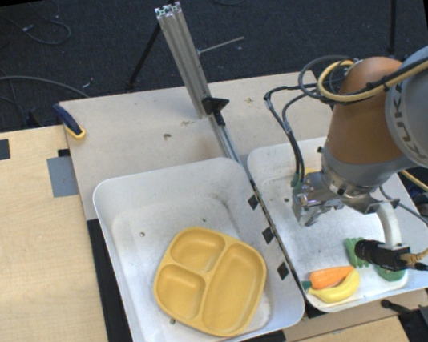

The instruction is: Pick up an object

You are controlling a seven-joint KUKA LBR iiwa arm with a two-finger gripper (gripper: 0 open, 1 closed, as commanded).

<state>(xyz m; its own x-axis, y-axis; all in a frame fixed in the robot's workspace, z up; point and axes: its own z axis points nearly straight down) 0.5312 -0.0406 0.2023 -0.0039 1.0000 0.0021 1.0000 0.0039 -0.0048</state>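
- Progress so far looks slight — nothing visibly gripped yet.
- End effector sits low in the right bin; whether it is spread or pinching, I cannot tell.
- Candidate objects — carrot, banana, green piece — lie just beyond it, toward the near edge.
- Yellow divided plate rests well apart, in the left bin.
- Grasp and lift remain, I judge.

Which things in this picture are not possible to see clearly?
- Gripper: camera view, the wrist covers it, so finger state is unclear.
- Green object in the right bin: a black cable crosses it; shape unclear.
- Yellow banana: the orange carrot overlaps it.
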